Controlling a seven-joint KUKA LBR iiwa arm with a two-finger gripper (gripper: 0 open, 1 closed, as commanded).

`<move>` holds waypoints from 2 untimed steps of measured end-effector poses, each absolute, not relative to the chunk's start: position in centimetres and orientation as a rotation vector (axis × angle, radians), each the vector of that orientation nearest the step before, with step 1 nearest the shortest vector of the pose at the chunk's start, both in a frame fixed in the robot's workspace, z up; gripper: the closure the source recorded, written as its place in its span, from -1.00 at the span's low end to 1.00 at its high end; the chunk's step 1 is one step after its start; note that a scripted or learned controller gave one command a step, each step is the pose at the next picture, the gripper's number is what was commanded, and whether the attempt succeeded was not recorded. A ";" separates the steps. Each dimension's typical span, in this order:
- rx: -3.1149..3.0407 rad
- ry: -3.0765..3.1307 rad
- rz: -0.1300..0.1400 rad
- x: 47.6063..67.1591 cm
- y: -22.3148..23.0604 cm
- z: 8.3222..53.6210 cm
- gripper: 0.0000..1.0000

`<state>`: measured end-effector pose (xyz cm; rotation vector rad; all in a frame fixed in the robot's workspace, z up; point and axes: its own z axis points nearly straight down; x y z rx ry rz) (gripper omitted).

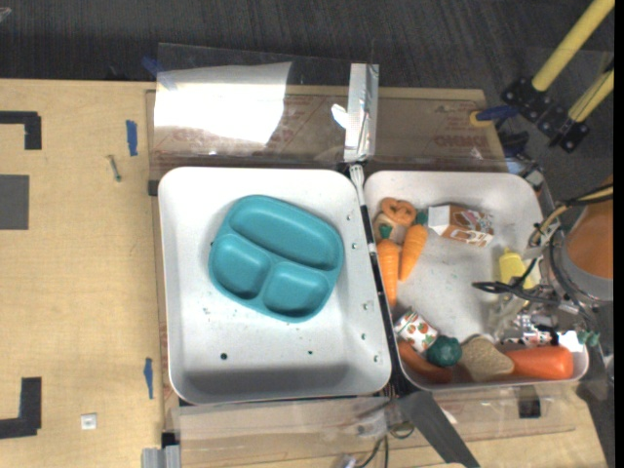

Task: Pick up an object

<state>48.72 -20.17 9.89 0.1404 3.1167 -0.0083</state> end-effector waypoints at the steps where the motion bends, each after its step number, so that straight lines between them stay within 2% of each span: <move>1: 0.273 3.117 -0.003 53.9 -19.5 27.6 1.00; 2: 0.297 3.128 0.005 57.2 -12.6 24.2 1.00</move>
